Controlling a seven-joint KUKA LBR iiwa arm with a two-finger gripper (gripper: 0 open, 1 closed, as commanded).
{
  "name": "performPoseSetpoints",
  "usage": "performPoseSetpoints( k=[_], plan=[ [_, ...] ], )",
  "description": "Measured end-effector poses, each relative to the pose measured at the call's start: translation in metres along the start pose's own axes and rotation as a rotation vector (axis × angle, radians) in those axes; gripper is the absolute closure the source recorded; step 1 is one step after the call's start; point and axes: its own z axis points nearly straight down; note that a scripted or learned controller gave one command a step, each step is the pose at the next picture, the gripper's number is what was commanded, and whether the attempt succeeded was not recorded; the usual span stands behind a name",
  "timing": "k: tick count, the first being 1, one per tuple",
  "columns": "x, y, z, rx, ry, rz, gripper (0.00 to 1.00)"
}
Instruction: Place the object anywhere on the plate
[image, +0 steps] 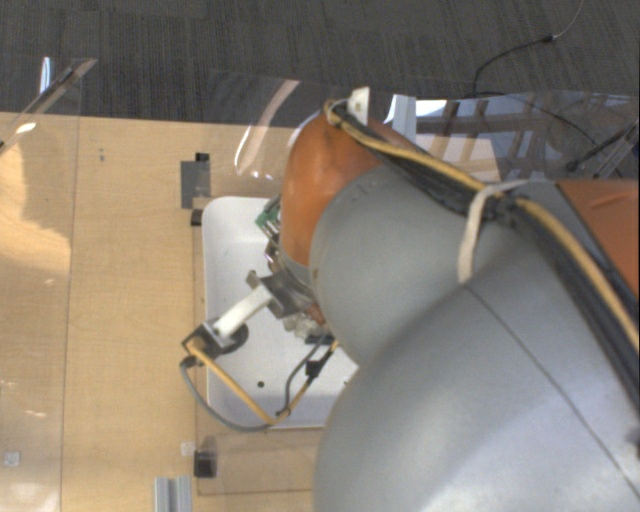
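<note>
1. Where the object lies: cannot tell, because the arm (450, 380) covers most of the bin area
2. Only candidate is a small green-edged item (268, 214) poking out from under the arm's edge at the far side of the white bin (225, 260). Too little of it shows to identify it
3. The gripper (290, 303) is low over the bin's right part, tucked under the wrist. Released, clenched or grasping: cannot tell from this angle
4. A white tube (240, 316) sticks out from the gripper body toward the lower left, over the bin floor, and ends in a dark end piece (224, 338) near the bin's left wall
5. A yellow cable (235, 385) and a grey cable (215, 410) loop from that end piece across the bin's near-left corner, the grey one spilling just over the rim
6. The orange band (315, 185) sits right above the wrist, and a yellowish hose (420, 160) runs along the arm's top
7. The bin rests on a light wood bench (100, 300), with a black bracket (199, 180) at the far-left corner and another (205, 462) at the near-left corner
8. Dark carpet (250, 40) lies beyond the bench
</note>
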Motion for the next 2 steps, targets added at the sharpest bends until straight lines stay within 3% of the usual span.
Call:
performPoseSetpoints(
  k=[1,2],
  plan=[
    [0.038,0.025,0.063,0.001,-0.001,-0.351,1.00],
    [0.121,0.087,0.018,-0.001,0.001,-0.540,1.00]
  ],
)
